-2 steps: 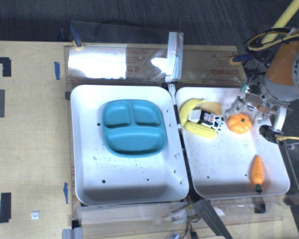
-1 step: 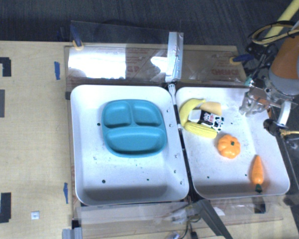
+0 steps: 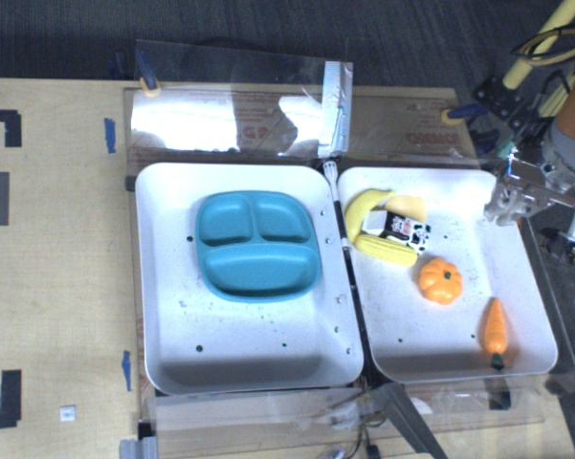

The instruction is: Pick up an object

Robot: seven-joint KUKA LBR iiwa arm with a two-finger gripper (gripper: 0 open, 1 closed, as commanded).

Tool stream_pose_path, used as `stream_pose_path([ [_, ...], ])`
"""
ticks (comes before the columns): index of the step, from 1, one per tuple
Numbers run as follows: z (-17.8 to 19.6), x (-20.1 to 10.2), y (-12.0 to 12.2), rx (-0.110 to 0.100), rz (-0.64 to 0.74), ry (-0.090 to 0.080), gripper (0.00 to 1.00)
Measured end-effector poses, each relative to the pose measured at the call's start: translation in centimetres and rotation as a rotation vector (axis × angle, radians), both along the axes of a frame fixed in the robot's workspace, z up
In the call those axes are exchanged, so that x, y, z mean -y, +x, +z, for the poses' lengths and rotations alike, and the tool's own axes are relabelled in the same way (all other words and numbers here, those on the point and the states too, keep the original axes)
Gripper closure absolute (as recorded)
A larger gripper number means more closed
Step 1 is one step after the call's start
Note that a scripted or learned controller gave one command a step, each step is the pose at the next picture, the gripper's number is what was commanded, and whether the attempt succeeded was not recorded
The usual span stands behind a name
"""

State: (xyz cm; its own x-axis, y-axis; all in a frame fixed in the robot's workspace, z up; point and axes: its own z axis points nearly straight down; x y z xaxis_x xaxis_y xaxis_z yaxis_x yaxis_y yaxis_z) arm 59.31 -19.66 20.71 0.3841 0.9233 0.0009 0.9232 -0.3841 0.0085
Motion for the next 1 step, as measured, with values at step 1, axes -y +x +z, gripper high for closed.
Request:
stream_pose_path([
  [1,-0.46,-0.05,-0.16,-0.008,0.000,0.002,0.00],
])
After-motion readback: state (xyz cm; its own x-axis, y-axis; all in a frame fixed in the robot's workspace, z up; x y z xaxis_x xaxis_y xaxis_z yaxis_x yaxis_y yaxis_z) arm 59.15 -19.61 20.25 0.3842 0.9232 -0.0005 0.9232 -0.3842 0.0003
